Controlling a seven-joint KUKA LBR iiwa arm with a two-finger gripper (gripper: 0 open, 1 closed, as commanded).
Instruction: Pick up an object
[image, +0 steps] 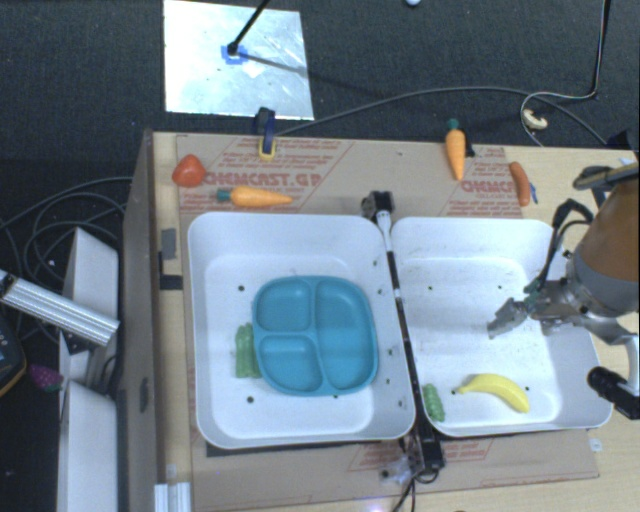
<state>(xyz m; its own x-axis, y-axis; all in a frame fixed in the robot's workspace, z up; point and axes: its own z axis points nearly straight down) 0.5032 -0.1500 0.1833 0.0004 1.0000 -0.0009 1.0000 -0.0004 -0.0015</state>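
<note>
You are looking down on two white bins side by side, and the arm (610, 250) is reaching in from the right edge of the frame, over the right bin (470, 250). Its gripper (508, 318) is hanging low in the right-centre of that bin, tilted toward the left; nothing is showing between its tips, and whether it is spread or closed cannot be told from this slant.

The likeliest target, the yellow banana (493, 390), is lying flat on the floor of the right bin, below the gripper in the frame and apart from it. A small green piece (432, 402) is sitting in the lower left corner of the same bin, near the banana's left end.

In the left bin (220, 260), a blue divided plate (313, 335) is resting in the middle with a green vegetable (245, 352) lying against its left edge. Toy carrots (258, 198) and an orange-red piece (188, 171) are lying on the cardboard in the upper part of the frame, outside both bins, so they are probably not in play.

You are likely watching the approach: the gripper is reading as too far up the frame to close on the banana.
</note>
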